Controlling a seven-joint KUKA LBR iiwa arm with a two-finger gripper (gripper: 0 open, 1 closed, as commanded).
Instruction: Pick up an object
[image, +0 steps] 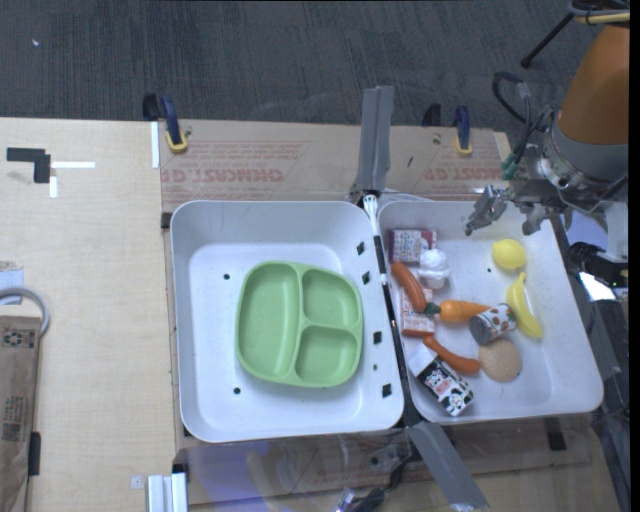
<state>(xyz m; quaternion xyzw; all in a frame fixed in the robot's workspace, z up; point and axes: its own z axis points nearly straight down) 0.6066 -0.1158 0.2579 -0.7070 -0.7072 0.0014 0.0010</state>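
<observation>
The right bin (575, 330) holds several toy foods: a yellow lemon (509, 255), a banana (523, 305), a carrot (462, 311), a red sausage (408, 285), a small can (493, 323), a round tan bun (500, 361) and a black-and-white carton (446, 387). My gripper (505, 215) hangs over the bin's far right corner, just beyond the lemon. It is open and nothing is between its fingers.
The left bin (200, 300) holds a green divided plate (299, 323). A red-and-white packet (411, 243) and a white lump (433, 265) lie at the right bin's far left. A grey divider post (375, 140) rises between the bins. Clamps (175, 135) sit on the cardboard behind.
</observation>
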